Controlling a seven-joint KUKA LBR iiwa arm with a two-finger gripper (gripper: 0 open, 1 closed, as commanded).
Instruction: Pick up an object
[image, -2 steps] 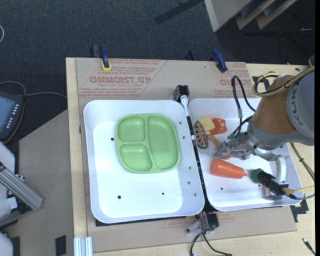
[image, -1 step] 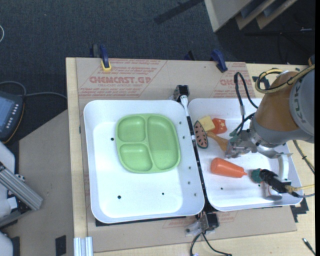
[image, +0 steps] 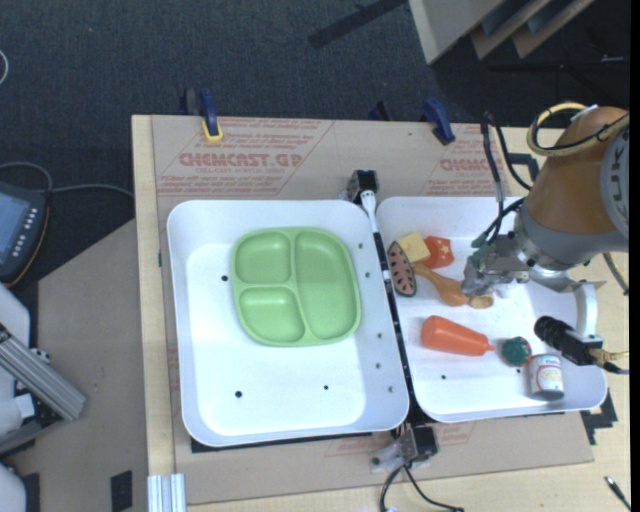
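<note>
The right bin (image: 455, 392) holds several small things. A wooden spoon (image: 443, 285) lies slantwise near its middle. An orange carrot (image: 455, 336) lies below the spoon. A watermelon slice (image: 401, 270), a yellow block (image: 411, 245) and a red-orange piece (image: 438, 250) sit by the bin's left wall. A small teal thing (image: 515, 350) and a little can with a red label (image: 546, 375) rest at the front right. My gripper (image: 484, 280) points down over the spoon's right end and hides that end. I cannot see whether it touches or holds the spoon.
The left bin (image: 205, 400) bears a green divided plate (image: 297, 285) in its upper middle. The arm's grey and orange body (image: 575, 200) covers the right bin's far right side. Blue clamps (image: 437, 120) hold the board's back edge.
</note>
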